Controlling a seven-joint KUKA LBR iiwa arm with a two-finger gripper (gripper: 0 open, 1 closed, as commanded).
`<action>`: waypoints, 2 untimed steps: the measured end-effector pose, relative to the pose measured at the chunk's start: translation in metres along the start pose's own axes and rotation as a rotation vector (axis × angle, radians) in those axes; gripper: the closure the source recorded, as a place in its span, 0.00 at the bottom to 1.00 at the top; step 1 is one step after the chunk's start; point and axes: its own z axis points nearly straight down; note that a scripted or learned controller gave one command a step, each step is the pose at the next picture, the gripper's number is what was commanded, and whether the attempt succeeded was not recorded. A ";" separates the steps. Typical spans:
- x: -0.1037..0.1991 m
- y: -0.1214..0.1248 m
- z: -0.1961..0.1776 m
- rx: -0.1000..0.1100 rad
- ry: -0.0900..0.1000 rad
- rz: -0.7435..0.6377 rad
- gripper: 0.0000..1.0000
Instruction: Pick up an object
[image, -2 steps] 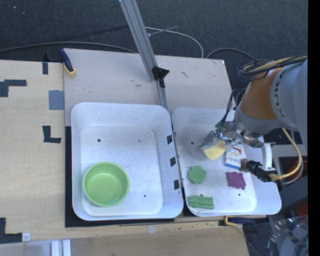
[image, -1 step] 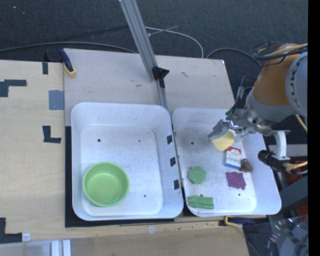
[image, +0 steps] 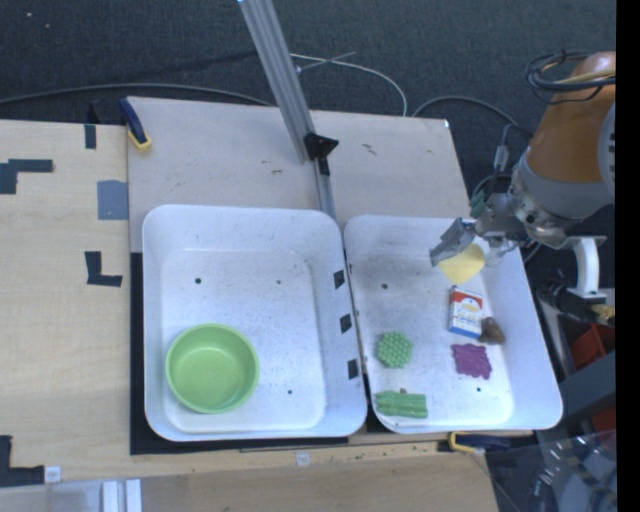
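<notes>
Green block (image: 401, 404) seen at right bin's (image: 530, 400) front edge. End effector (image: 462, 247) poised over yellow object (image: 464, 265) near bin's back edge; finger state cannot be told. Approach step judged; descent, closure needed.

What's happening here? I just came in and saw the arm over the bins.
The arm's gripper is down at the far end of the right bin, right at a pale yellow object; whether it grips it can't be told. Also in that bin lie a small white, red and blue box, a purple piece, a round green piece and a long green piece. The left bin holds a green bowl.
</notes>
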 end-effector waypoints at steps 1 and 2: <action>0.053 0.018 0.011 0.006 0.003 -0.004 1.00; 0.112 0.034 0.012 0.006 0.003 -0.006 1.00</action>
